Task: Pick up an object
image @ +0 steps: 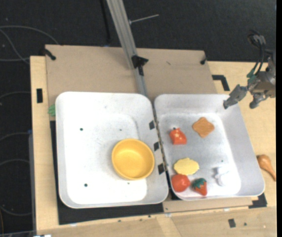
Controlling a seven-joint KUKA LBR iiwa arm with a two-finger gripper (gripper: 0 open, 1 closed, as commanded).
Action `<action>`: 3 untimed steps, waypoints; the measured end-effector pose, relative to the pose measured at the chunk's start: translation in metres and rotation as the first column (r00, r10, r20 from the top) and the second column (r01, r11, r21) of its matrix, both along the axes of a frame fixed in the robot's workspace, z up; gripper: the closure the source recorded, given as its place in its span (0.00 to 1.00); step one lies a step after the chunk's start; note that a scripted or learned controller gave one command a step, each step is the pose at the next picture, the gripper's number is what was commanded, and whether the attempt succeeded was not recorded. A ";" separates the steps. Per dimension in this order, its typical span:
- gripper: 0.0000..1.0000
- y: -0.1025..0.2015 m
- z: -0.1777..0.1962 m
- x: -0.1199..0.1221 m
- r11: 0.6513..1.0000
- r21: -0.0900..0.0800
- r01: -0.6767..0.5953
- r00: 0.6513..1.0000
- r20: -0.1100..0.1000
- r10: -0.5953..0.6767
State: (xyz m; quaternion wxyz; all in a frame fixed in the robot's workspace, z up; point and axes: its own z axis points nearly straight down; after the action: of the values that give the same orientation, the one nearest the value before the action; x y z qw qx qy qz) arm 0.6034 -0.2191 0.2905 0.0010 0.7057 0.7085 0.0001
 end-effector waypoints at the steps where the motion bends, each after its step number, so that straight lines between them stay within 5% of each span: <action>1: 0.00 0.000 0.000 0.000 1.000 -0.001 0.000 1.000 -0.001 0.000; 3: 0.00 -0.005 -0.107 -0.008 1.000 -0.001 0.006 1.000 -0.007 -0.006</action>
State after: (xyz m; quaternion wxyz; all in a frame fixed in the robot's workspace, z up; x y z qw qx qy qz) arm 0.5958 -0.2238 0.1840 -0.0011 0.7078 0.7064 -0.0027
